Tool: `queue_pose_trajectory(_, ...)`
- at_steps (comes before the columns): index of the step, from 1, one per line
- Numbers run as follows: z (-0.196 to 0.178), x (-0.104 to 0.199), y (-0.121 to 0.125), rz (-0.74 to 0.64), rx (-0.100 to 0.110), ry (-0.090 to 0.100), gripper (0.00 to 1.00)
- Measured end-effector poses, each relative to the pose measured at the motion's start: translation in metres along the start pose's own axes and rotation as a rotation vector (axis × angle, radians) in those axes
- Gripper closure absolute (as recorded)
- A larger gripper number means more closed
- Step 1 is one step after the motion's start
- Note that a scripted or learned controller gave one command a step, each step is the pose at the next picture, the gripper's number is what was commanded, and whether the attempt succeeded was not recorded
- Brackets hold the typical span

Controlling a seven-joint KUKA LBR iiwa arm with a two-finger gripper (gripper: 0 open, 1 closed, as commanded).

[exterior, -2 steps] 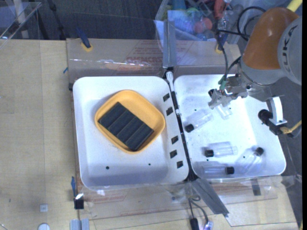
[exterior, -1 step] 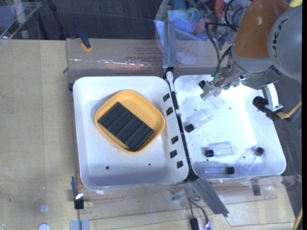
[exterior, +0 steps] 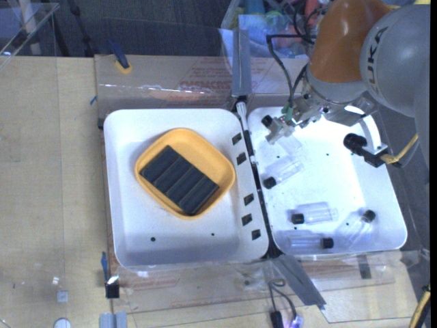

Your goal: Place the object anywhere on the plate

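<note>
Here my gripper [exterior: 278,127] hovers, grip state unclear; the clear vial [exterior: 285,167] just below looks light, slippery; I'd pinch mid-body.

I see the yellow plate [exterior: 186,172] holding a dark ribbed object [exterior: 179,178]; at three o'clock, the gripper [exterior: 281,125] hangs over clear vials [exterior: 311,214].

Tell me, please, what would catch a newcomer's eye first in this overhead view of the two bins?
The square yellow plate with a dark ribbed insert stands out, tilted in the left white bin. At upper right looms the grey arm with its orange band, its tool hanging over the far end of the right white bin. Several small clear plastic vials with black caps, such as one near the front, lie scattered in that bin.
</note>
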State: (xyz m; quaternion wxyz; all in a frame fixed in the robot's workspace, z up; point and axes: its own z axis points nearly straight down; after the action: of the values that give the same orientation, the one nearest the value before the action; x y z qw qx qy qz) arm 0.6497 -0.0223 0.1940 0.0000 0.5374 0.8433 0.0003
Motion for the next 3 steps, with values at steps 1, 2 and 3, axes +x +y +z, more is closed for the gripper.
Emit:
queue_pose_trajectory(1,0.009,0.043,-0.008,-0.142,0.002,0.002,1.0)
queue_pose_trajectory(2,0.01,0.114,-0.016,-0.257,0.002,0.002,1.0)
queue_pose_trajectory(3,0.018,0.152,-0.008,-0.497,0.001,0.002,1.0)
